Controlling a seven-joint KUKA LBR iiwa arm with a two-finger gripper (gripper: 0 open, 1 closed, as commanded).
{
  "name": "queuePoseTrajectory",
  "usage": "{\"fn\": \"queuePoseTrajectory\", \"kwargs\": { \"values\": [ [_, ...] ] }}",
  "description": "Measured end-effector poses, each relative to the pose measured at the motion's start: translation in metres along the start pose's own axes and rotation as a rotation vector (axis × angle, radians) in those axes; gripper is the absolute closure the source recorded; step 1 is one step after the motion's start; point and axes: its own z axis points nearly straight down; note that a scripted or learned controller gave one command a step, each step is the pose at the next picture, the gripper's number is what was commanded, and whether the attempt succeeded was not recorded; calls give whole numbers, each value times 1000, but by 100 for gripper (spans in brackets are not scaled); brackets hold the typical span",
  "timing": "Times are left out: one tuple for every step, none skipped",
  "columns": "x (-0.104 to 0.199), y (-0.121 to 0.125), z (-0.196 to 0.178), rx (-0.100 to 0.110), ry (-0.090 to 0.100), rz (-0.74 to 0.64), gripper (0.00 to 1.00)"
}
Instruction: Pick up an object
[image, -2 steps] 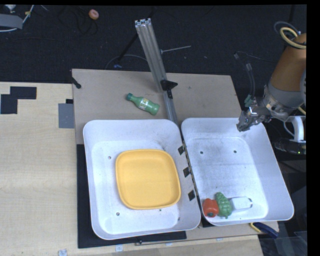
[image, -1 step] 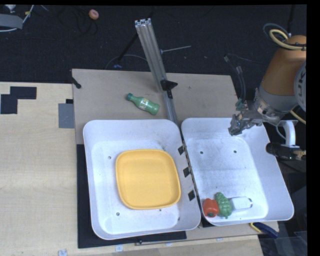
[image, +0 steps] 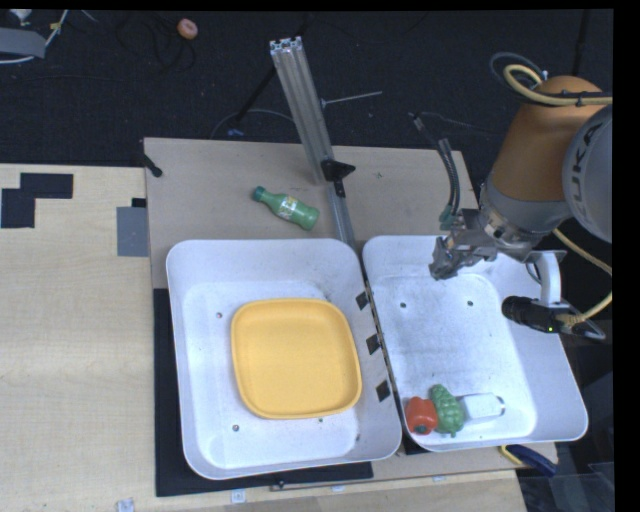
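Observation:
In the right bin (image: 470, 330), near its front edge, lie a red toy (image: 421, 414), a green bumpy toy (image: 448, 410) touching it, and a white flat piece (image: 484, 406) just to their right. My gripper (image: 446, 262) hangs over the back left part of that bin, well away from those toys, with nothing seen between its fingers. A yellow square plate (image: 295, 357) rests in the middle of the left bin (image: 200, 300).
A green bottle (image: 287, 207) lies on the bench behind the left bin. A slanted metal rail (image: 312, 110) rises behind the gap between the bins. Black clips (image: 372, 343) sit along the bins' shared edge. The orange-banded arm (image: 545, 150) fills the upper right.

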Motion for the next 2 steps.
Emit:
{"fn": "queuePoseTrajectory", "kwargs": {
  "values": [
    [45,-19,7,1,0,1,100],
    [92,-50,10,1,0,1,100]
  ]
}}
